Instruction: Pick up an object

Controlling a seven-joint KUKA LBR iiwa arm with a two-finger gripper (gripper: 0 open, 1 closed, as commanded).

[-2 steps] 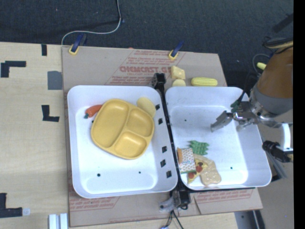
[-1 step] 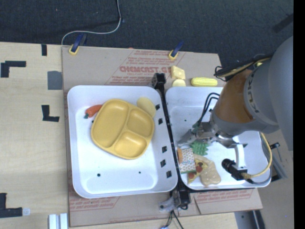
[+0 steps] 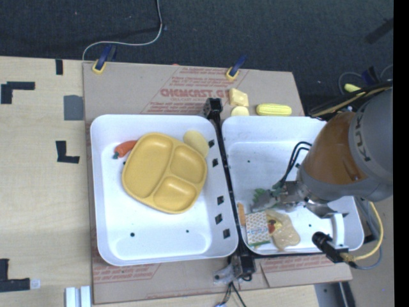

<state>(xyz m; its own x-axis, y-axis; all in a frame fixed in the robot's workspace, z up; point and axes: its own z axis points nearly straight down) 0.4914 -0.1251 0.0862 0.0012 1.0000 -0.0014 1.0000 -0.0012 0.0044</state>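
In the right bin (image 3: 255,147), near its front wall, a small heap of objects lies together: a patterned packet (image 3: 256,228), a pale beige lump (image 3: 285,235) touching its right side, and a green leafy piece (image 3: 262,197) just behind them. The gripper (image 3: 281,196) sits low beside the green piece; whether it is apart or together cannot be told. The left bin (image 3: 102,190) holds a yellow divided plate (image 3: 165,172), with an orange carrot-like piece (image 3: 125,148) at its left rim and a pale yellow rounded object (image 3: 197,141) at its right. Behind the bins, on the cardboard sheet (image 3: 185,88), lies a yellow corn cob (image 3: 273,110).
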